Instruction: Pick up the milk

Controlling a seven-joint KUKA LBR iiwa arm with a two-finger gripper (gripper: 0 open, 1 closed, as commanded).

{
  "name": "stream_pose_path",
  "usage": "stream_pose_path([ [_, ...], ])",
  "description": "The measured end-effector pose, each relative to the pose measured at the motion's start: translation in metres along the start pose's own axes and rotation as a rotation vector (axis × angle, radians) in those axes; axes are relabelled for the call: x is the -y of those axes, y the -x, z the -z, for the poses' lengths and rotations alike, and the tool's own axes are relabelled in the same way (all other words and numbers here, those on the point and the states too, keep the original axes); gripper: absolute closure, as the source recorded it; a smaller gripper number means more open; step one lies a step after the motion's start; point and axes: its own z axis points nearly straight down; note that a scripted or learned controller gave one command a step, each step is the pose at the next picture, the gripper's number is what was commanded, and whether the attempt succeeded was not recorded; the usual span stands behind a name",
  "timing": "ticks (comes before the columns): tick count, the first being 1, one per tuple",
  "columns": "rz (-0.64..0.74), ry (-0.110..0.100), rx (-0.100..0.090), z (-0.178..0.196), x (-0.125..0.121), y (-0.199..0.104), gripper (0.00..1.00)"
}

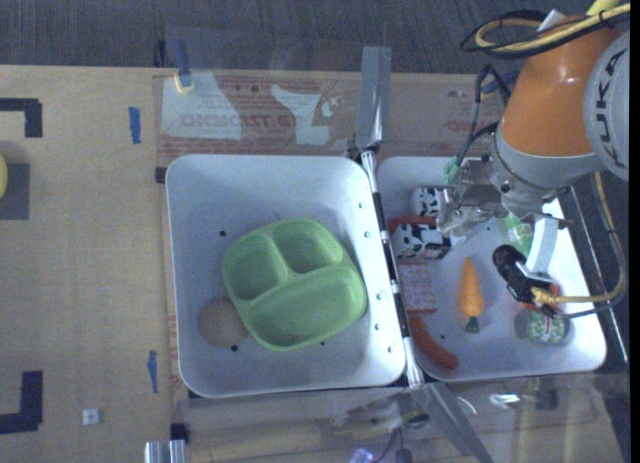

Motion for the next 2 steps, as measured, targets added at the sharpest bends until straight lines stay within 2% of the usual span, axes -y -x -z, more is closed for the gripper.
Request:
stream_pose_path([
  [1,-0.105,0.004,0.001,0.008,-0.019,-0.038,1.00],
  [2,-0.497,0.002,0.001,0.116,0.005,-0.041,1.00],
])
